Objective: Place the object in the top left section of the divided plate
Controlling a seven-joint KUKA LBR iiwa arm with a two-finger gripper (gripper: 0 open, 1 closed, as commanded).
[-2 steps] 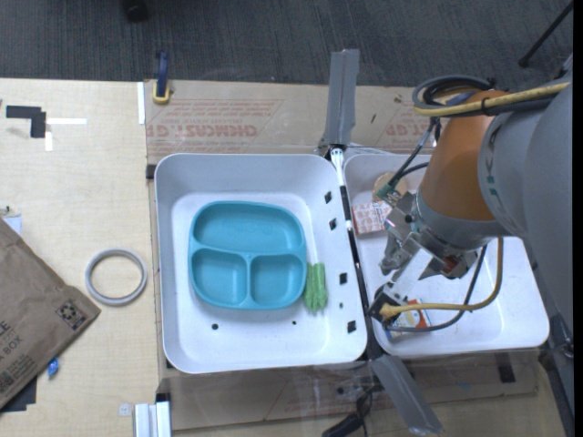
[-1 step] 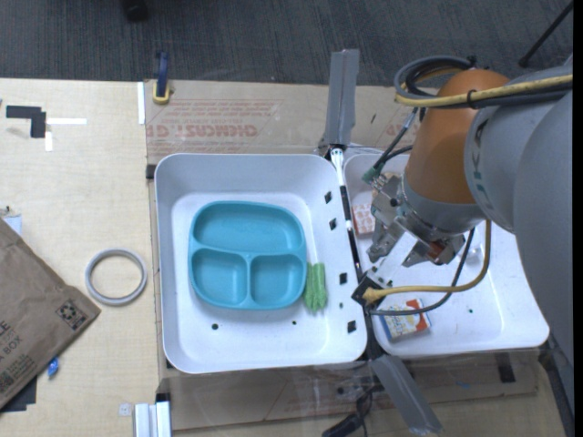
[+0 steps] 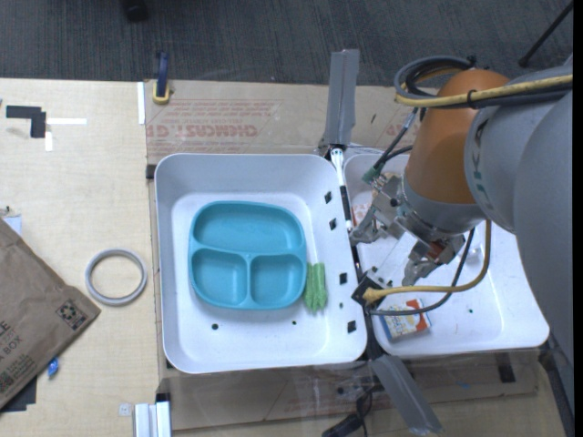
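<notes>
Gripper (image 3: 410,244) over right bin (image 3: 510,326), grip state cannot be told. Green object (image 3: 315,286) lies left of it, long axis vertical, touching divided plate (image 3: 246,253) right edge.

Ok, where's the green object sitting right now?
In the left bin, the green object lies on the floor right beside the right edge of the blue divided plate, outside its sections.

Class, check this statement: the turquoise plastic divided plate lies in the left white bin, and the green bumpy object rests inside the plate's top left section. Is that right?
Not quite. The turquoise plastic divided plate does lie in the left white bin, but the green bumpy object lies on the bin floor beside the plate's right edge, as the camera view shows.
</notes>
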